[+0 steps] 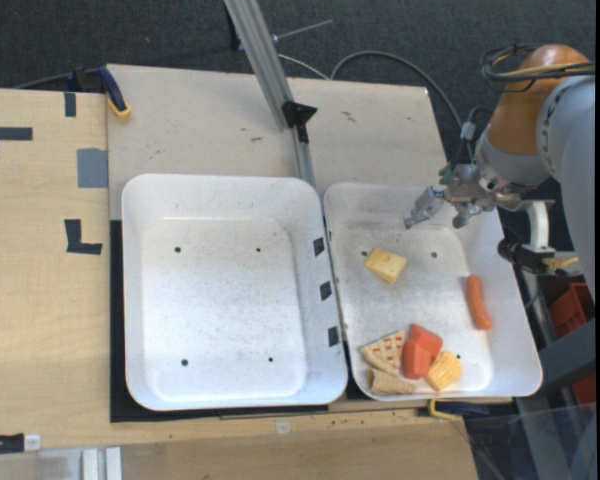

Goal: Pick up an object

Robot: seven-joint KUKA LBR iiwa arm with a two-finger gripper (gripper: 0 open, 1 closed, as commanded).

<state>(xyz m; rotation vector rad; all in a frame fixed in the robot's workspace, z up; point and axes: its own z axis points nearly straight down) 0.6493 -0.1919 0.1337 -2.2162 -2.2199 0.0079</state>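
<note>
Left bin (220, 193): floor bare, open access throughout. Right bin (365, 203): centre/back mostly free; yellow block (385, 265) mid-floor, orange carrot-like piece (478, 302) nr right wall, cluster at front: waffle piece (384, 352), red block (421, 351), yellow ridged piece (443, 371). Slanted metal pole (263, 48) crosses behind bins.

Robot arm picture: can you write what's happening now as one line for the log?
gripper: over right bin far edge, holding nothing | yellow block: loose mid-bin | carrot: right side | pile: near corner
</note>
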